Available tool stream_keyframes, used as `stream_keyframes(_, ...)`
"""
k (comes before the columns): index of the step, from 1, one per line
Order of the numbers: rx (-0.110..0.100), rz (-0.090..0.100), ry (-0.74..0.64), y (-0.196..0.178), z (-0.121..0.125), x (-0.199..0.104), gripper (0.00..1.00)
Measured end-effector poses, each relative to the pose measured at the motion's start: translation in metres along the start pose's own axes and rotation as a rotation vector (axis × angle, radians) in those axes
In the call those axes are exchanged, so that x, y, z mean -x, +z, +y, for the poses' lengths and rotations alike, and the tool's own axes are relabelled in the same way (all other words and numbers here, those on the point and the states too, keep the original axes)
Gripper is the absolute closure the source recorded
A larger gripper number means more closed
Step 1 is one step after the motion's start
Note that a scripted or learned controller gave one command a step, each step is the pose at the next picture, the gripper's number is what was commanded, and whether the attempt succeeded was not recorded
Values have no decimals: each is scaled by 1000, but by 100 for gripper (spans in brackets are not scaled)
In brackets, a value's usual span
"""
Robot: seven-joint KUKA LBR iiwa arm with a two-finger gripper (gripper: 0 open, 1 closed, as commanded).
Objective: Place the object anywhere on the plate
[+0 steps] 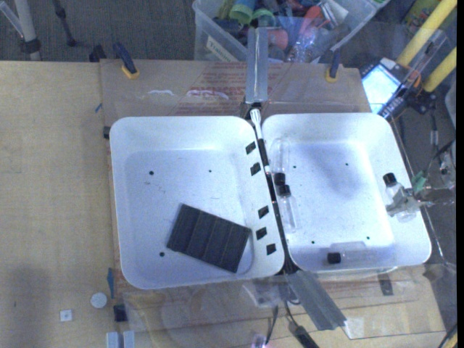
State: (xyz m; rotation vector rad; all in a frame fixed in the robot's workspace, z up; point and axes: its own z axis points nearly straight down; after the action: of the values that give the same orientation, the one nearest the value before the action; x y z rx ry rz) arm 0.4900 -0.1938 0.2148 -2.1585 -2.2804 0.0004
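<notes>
A dark grey ribbed rectangular plate (209,238) lies flat at a slant in the front part of the left bin (145,143). In the right bin (348,158), a clear, see-through object (281,183) with small black parts lies along the left wall by the divider. Against the same bin's right wall is a small clear piece with a black cap (394,193). A little black piece (333,257) rests near its front wall. Nothing sits on the plate.
Black clips (259,191) run along the divider between the bins. A clear tub of colourful toys (290,6) stands behind the bench, with yellow tubes (431,20) at the back right. Cables and a metal bracket (435,187) sit just outside the right bin's right wall.
</notes>
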Motion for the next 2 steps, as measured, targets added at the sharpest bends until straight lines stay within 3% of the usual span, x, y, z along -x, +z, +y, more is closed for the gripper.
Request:
stream_keyframes(1,0,-1,145,10,31,-61,100)
stream_keyframes(2,0,-1,183,-17,64,-137,100)
